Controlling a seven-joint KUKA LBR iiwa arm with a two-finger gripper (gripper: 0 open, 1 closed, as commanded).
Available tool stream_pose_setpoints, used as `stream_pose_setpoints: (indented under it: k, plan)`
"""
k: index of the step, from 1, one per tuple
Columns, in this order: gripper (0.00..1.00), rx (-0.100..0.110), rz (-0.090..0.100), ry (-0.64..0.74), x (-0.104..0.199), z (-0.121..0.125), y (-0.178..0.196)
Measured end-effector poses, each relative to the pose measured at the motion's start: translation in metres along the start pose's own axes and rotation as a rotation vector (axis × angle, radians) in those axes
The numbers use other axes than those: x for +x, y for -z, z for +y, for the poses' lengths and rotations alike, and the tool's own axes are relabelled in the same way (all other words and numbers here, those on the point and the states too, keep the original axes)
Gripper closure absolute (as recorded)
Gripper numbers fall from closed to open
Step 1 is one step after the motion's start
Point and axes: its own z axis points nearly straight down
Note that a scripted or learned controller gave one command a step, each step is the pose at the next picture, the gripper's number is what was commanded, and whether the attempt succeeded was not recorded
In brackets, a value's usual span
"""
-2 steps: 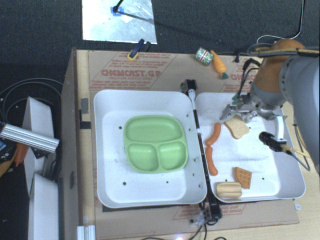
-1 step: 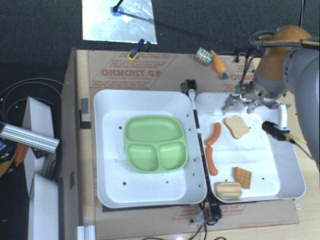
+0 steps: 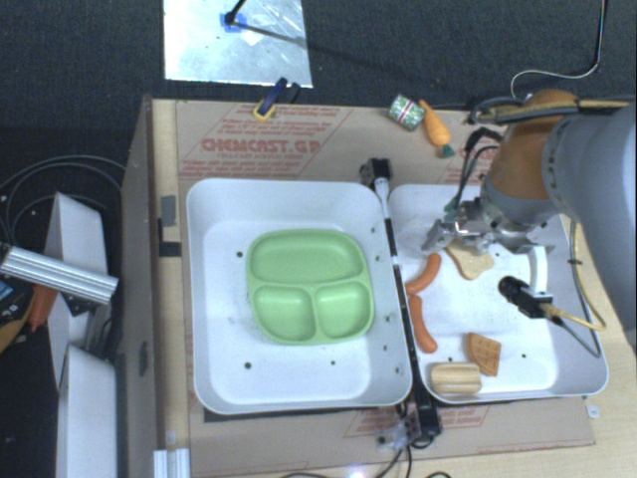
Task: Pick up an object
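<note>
The jaws (image 3: 460, 235), state unclear, hover beside the toast slice (image 3: 469, 261); an orange sausage (image 3: 425, 272) slants up-right.

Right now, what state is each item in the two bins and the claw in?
Green divided tray: lying flat in the left bin, compartments bare.
Two sausages: lying by the right bin's left wall.
Bread slice: flat, directly under the claw.
Waffle piece: flat, near the front.
Bread roll: in the front left corner.
Claw: low over the bread slice, grip unclear.
</note>
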Motion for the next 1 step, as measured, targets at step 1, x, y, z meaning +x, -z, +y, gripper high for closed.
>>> stream_pose_setpoints:
  k: [1]
  plan:
    - [0.00, 0.002, 0.001, 0.002, -0.0158, 0.0344, 0.0279]
